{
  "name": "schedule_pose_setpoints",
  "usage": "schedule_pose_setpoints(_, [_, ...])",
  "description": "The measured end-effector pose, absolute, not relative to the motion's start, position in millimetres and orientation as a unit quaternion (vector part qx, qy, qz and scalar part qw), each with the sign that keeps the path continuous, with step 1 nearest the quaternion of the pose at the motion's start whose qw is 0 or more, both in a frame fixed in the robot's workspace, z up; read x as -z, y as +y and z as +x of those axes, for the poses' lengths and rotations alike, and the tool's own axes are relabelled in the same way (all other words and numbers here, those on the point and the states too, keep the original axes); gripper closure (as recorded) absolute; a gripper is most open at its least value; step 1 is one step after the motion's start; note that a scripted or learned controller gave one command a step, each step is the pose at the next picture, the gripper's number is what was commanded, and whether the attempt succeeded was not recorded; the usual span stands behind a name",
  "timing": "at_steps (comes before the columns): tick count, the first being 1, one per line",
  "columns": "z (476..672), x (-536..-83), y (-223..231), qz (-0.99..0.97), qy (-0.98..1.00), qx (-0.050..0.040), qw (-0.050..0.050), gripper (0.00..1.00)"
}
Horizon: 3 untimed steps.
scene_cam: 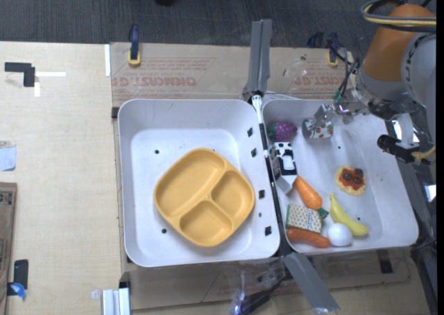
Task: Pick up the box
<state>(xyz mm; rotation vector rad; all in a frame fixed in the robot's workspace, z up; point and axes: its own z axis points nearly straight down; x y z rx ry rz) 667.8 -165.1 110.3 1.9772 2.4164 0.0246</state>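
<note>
So the gripper (320,126) hangs over the back of the right bin (388,189), and I honestly can't tell what state it's in. The box (304,218) sits near the front of that bin, tucked between 2 carrots (308,193), well apart from the gripper. A yellow plate (203,198) lies in the left bin (139,189).

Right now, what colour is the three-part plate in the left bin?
Yellow-orange plastic sectioned plate, plain, seen in the camera view.
</note>
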Motion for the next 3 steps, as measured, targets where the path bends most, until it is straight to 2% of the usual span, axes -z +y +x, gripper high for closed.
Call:
schedule_pose_setpoints(1, [669.1, -110.7, -172.4, 0.654, 0.756, -0.0099, 0.011, 0.00])
schedule_pose_setpoints(2, [630.5, -92.3, -125.6, 0.662, 0.750, 0.0002, 0.001, 0.00])
schedule_pose_setpoints(3, [631.1, -102.6, -127.1, 0.664, 0.748, -0.0004, 0.002, 1.00])
